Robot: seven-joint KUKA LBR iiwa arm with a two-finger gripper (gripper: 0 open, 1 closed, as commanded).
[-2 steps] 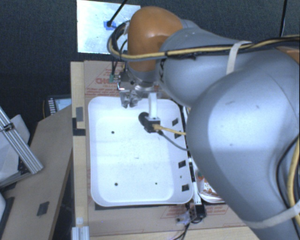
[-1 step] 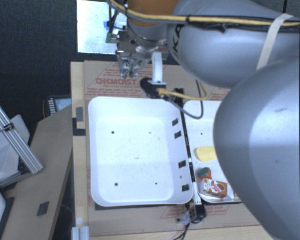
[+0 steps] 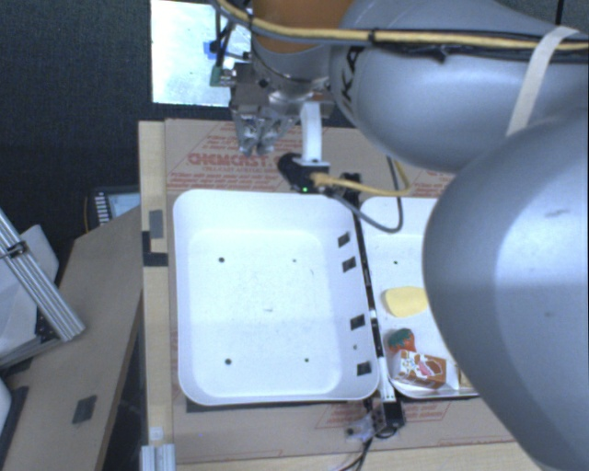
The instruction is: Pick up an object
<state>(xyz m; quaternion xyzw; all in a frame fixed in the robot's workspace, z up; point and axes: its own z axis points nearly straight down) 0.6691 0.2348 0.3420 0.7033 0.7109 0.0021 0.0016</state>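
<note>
The gripper [image 3: 260, 136] hangs at the far side of the scene, over the brown cardboard sheet [image 3: 198, 161] with red print that lies under both bins. It sits just beyond the far rim of the left bin [image 3: 184, 276] and apart from it. The claw shows as a small, blurred grey cluster pointing down, and I cannot tell whether it is spread or pressed together; nothing can be seen pinched in it. Above it the wrist rises into the orange band [image 3: 294, 23] at the top edge of the view. The thick grey arm [image 3: 515, 276] sweeps across the near right and covers much of the right bin [image 3: 396, 248]. A yellowish cable [image 3: 414, 39] runs along the arm, and a thinner looped wire hangs down over the far part of the right bin. The things that could be picked all lie in the right bin, well apart from the gripper. A pale yellow rounded object [image 3: 405, 301] rests near the middle of the bin's visible strip, close to the edge of the arm. Nearer to the camera is a small red and green item [image 3: 400, 340]. Just beside that, at the near rim, lies an orange and white packet [image 3: 425, 370], partly tucked under the arm's outline. Small black clips [image 3: 350, 265] line the seam where the two bins meet. Off the bench to the left, a silver aluminium rail [image 3: 37, 285] leans at a slant.
</note>
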